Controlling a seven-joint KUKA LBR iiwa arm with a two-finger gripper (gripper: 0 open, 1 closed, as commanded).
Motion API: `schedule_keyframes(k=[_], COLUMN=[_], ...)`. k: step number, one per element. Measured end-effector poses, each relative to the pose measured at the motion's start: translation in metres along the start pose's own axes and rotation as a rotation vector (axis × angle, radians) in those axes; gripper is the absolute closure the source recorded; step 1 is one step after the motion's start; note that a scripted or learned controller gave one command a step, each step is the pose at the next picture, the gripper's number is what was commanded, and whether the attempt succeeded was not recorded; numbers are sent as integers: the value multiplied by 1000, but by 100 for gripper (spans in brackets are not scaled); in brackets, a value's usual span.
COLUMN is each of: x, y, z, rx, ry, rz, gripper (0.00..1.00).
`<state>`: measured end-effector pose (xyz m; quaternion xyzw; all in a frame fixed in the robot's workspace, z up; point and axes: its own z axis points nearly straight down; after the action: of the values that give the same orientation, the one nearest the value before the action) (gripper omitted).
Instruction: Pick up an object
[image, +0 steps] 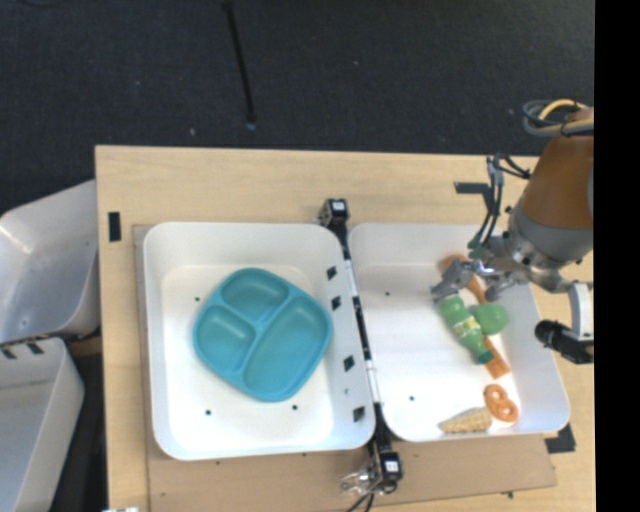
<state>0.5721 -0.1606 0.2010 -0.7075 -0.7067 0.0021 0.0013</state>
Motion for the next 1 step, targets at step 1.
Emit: schedule_keyframes(k=[1], x=[-8], y=[-8], z=[50], rx=[-1], ry=[0], rz=[0], gripper=[0])
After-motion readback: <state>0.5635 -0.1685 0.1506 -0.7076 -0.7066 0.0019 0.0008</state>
